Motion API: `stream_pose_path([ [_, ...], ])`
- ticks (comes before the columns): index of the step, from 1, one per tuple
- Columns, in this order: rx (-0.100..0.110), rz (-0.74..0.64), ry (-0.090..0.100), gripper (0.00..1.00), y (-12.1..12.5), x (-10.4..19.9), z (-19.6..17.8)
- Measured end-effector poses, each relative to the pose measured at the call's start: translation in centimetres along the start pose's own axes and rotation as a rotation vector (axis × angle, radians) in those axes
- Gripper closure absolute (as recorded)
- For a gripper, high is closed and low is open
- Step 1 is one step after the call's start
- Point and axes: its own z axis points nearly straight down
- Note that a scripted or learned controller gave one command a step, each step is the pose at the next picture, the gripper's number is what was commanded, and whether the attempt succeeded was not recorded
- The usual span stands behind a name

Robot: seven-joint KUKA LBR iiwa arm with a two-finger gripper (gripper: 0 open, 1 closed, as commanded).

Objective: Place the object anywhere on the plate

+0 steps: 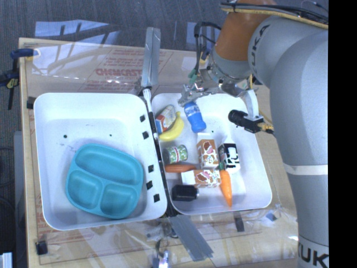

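The gripper [191, 94] hung over the far end of the right bin [257, 149], and whether it was clenched or released could not be told. Just below it lay a blue bottle [194, 118], the likely object, touching or nearly touching it. A banana [175, 128] and a can [165, 116] sat just left of the bottle, so a grab might clip them or slip off the bottle's round side. The plate [105, 180], blue with 3 compartments, lay well to the gripper's left and nearer the camera, in the left bin [56, 116]. The table [83, 71] was wooden, under clear sheeting, over grey carpet.
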Motion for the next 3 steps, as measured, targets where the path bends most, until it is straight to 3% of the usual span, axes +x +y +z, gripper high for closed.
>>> stream_pose_path([
  [1, 0.001, -0.250, 0.000, 1.00, -1.9, 7.9, 0.6],
  [2, 0.001, -0.411, 0.000, 1.00, -0.9, 16.3, 1.9],
  [3, 0.000, -0.503, -0.001, 1.00, -3.7, 21.3, 0.5],
])
